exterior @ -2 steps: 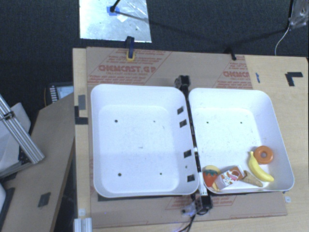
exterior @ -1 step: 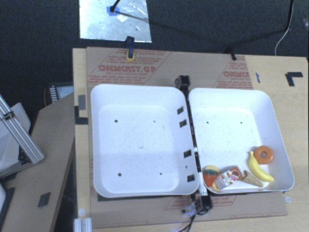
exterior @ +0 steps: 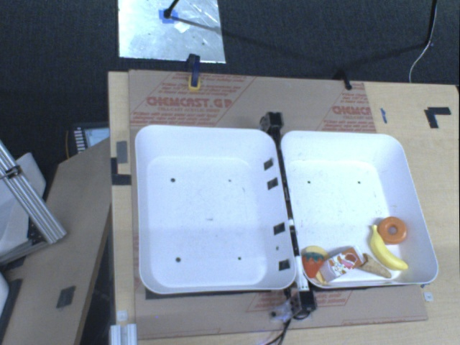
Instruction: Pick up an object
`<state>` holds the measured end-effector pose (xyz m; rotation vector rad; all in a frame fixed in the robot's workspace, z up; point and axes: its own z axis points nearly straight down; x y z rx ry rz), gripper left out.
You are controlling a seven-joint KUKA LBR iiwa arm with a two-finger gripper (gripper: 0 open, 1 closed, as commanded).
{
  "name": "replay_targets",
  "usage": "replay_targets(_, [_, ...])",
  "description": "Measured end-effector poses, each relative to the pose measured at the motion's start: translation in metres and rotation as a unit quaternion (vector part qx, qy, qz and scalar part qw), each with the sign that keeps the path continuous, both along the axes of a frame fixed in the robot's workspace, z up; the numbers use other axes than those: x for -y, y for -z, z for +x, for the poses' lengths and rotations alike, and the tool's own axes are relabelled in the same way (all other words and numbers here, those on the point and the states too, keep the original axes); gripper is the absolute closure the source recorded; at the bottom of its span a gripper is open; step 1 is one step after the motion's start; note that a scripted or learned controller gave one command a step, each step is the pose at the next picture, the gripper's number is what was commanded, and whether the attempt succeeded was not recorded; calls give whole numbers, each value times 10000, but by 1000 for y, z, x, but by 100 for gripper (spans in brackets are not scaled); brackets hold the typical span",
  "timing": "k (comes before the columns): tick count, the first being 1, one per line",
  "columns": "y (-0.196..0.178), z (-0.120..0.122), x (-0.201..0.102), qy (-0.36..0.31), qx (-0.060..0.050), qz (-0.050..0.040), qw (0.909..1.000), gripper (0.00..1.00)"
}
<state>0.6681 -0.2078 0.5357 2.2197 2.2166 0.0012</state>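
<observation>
You look down at a slant on a bench (exterior: 338, 110) covered in tan board with red lettering; two shallow white bins sit on it side by side, touching along a dark seam that runs down the middle with small black clips on it; the left bin (exterior: 154, 185) shows a bare white floor with a few small dark dots; the right bin (exterior: 402, 164) holds every object, all gathered along its near edge toward the near right corner; there you find a yellow banana (exterior: 383, 251) lying on a slant, its upper end just beside an orange ring-shaped doughnut toy (exterior: 392, 229) that sits close to the right wall; to the left of the banana lies a small brown cone-shaped piece (exterior: 374, 266), touching or nearly touching it; next comes a flat white packet with red print (exterior: 342, 264); at the left end of the row, near the seam, rests a round orange-and-red toy fruit (exterior: 313, 260), too small for you to name further; beyond the bench, at the top, a shiny metal sheet (exterior: 169, 20) lies on dark carpet; at the far left a light wooden table (exterior: 68, 250) carries a slanted aluminium rail (exterior: 29, 200).
</observation>
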Motion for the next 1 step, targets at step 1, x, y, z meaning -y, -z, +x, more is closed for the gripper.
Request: replay_targets(1, [0, 1, -2, -29, -3, 5, 10000, 100])
